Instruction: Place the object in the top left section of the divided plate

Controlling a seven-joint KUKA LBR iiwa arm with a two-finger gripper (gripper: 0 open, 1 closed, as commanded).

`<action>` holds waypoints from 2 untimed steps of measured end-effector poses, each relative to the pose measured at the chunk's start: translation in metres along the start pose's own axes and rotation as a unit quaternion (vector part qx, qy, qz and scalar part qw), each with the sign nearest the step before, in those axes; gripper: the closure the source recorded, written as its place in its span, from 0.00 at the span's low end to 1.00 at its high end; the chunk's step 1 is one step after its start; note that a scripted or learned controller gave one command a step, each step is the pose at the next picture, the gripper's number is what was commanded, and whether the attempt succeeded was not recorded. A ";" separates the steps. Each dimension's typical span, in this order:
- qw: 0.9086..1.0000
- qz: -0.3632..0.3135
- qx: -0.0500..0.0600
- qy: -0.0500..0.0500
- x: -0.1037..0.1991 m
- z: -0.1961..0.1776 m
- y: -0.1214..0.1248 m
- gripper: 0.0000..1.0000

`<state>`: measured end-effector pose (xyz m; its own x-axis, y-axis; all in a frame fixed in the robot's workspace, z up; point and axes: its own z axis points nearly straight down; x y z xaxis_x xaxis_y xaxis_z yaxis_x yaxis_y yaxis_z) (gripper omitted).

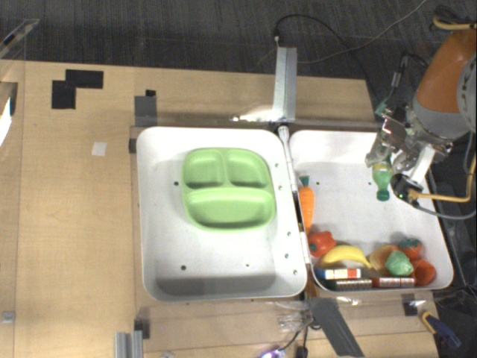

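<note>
One small green bottle-shaped object pinched in tool; green divided plate leftward.

- Light is bright and even, falling from overhead.
- The left bin glares near white along its rim; a soft grey shadow pools at its near wall.
- The green plate casts only a faint shadow.
- A bright hotspot sits on the metal post between the bins.
- The dark floor at top stays dim.
- Fine detail is soft and slightly grainy.
</note>
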<state>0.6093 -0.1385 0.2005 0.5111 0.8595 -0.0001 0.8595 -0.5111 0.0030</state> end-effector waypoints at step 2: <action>0.990 0.141 0.001 0.000 0.095 0.016 0.005 1.00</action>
<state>0.6626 -0.0592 0.1844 0.7304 0.6830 0.0006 0.6830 -0.7304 0.0001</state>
